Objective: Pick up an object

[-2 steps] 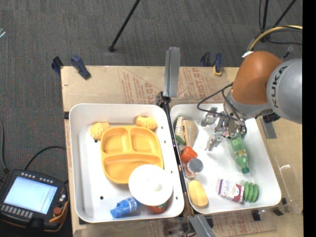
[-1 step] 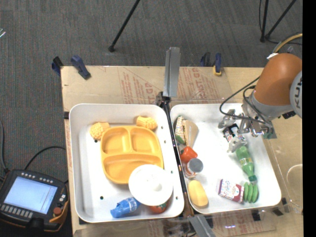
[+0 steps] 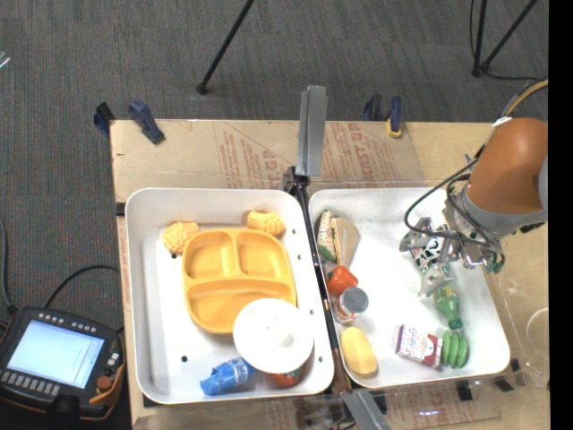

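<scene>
Gripper [image 3: 436, 260] low over the right bin [image 3: 385, 206] near its right edge; finger state impossible to tell among cables. Black-and-white toy [image 3: 430, 253] and green bottle [image 3: 448, 305] directly beneath. Pink carton [image 3: 417, 343] and green ridged piece [image 3: 457, 348] toward the front right corner. Yellow lemon-like piece [image 3: 359, 350] at the front left corner.

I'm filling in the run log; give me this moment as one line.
arm: over right bin | claw: low near black-and-white toy | grasp: unconfirmed | left bin: yellow tray untouched
</scene>
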